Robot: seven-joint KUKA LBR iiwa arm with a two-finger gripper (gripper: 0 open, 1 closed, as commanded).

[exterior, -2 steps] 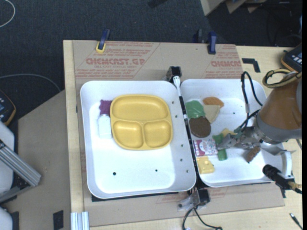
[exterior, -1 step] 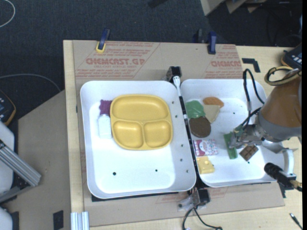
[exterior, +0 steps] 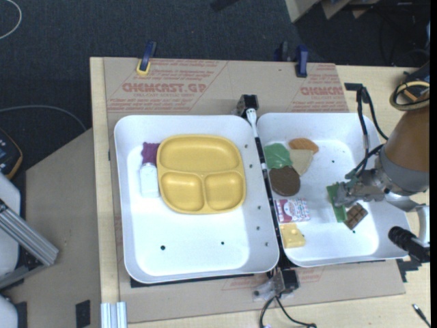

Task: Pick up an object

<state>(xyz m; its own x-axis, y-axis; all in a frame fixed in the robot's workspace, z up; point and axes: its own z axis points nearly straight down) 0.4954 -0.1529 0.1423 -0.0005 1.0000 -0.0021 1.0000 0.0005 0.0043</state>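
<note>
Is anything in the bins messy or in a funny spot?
A little. The yellow tray sits crooked in the left bin, lying partly over a purple thing and a white thing. Nothing looks spilled or broken.

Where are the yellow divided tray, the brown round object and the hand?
yellow divided tray [exterior: 201, 173]: camera view, on its centre ridge.
brown round object [exterior: 284, 181]: camera view, on its top face.
hand [exterior: 348, 207]: camera view, between its fingertips.

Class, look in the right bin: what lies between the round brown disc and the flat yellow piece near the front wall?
In the camera view, a pink-and-white packet lies between the round brown disc and the flat yellow piece.
</note>
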